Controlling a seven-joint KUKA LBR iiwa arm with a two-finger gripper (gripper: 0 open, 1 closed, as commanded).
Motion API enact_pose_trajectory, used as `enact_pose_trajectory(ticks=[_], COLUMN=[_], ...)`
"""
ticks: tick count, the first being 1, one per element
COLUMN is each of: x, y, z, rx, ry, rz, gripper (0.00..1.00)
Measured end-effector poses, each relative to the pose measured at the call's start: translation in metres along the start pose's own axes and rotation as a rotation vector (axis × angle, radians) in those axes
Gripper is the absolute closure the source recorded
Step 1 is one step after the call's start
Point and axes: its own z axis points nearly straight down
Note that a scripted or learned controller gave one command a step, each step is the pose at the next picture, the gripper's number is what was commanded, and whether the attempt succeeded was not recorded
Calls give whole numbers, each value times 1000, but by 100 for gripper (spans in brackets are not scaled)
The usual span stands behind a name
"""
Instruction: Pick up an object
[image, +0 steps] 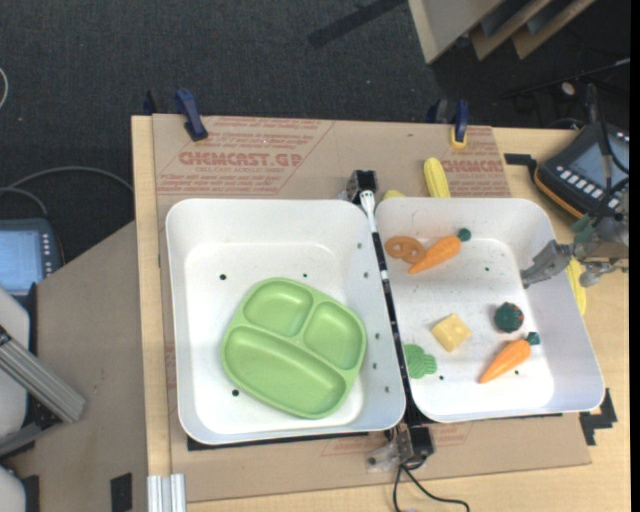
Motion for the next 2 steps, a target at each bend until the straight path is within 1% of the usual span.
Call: enact_pose_trajectory(ticks=[1,2], x=[-44,-40], y=[50,73], z=[175,184], rx=[1,5], ry=[8,12], rz=[-1,-6], gripper=[0,0])
